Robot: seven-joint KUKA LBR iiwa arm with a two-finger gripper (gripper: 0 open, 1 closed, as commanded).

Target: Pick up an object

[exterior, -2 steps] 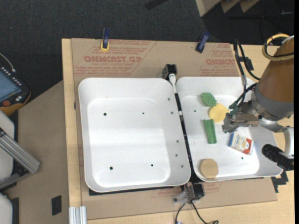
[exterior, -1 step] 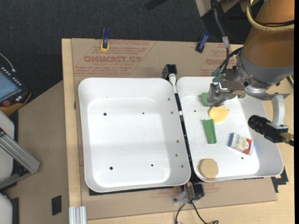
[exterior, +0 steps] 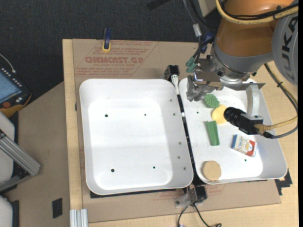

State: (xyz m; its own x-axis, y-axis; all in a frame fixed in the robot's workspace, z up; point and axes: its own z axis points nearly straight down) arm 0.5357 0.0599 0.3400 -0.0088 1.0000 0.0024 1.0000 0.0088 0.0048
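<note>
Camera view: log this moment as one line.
gripper: over right bin, far end, nothing seen held | beside it: green textured piece | also there: green stick, tan disc, small carton

A brown board [exterior: 118, 56] with red lettering is lying under both white bins, its far edge carrying a blue and yellow clamp [exterior: 107, 39]. The left bin [exterior: 87, 126] is sitting on the board's left half, touching the right bin [exterior: 270, 169] along a black seam. A small black clip [exterior: 171, 72] is sitting at the seam's far end, and another clip [exterior: 198, 194] at its near end.
</note>
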